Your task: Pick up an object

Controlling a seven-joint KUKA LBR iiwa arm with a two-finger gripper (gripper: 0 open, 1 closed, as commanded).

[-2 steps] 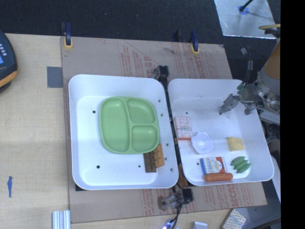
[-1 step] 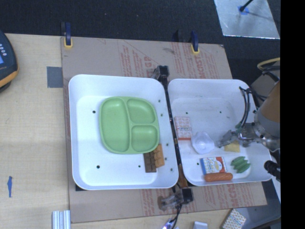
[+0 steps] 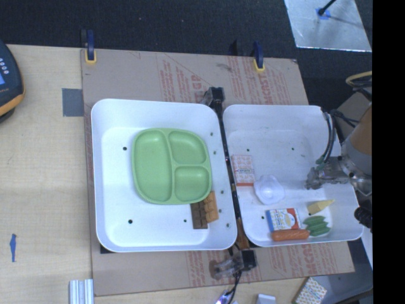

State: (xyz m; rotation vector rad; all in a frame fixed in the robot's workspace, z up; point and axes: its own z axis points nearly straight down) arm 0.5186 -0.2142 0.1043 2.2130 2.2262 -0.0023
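In the right bin, the end effector sits low near the right wall, just above a yellow wedge; I cannot tell its state. A clear cup, a small carton, an orange piece and a green pod lie near the bin's front. This looks like the approach step. Next, it needs to centre over one item and descend.

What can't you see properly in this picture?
- Gripper: blurred and small in the camera view, so its fingers cannot be judged.
- Arm: cut off by the right edge.
- Small box in the right bin: print too small to read.
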